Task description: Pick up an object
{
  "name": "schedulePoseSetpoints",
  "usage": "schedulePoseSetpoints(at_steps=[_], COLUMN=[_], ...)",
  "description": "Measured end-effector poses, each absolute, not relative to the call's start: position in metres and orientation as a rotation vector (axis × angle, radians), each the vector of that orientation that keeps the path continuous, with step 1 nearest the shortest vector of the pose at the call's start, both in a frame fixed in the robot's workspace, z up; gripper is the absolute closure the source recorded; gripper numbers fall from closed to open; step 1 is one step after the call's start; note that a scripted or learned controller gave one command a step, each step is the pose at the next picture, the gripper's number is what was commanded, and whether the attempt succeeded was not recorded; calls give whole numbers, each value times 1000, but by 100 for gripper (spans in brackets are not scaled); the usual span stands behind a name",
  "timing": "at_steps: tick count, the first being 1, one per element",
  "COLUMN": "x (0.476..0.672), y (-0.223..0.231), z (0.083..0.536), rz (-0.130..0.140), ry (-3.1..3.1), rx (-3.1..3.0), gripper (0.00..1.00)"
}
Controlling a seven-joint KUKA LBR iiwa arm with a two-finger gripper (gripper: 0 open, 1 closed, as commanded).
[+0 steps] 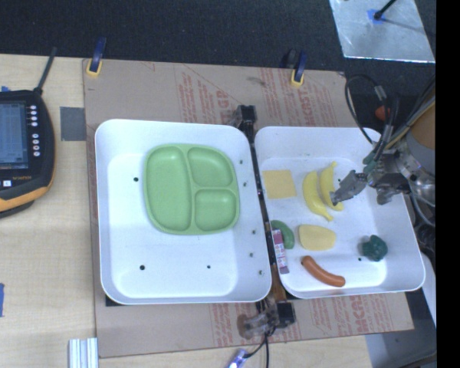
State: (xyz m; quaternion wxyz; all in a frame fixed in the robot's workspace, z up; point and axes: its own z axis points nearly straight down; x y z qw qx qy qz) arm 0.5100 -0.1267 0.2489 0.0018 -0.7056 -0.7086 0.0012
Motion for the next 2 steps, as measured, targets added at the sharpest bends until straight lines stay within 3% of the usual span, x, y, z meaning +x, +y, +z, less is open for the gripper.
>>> schedulePoseSetpoints(at_steps=[1, 2], x=[549, 594], y=[-127, -135], z=[107, 92], rz=[8, 5], ry=[-2223, -2226], rx=[-2212, -2215], gripper=[0, 0])
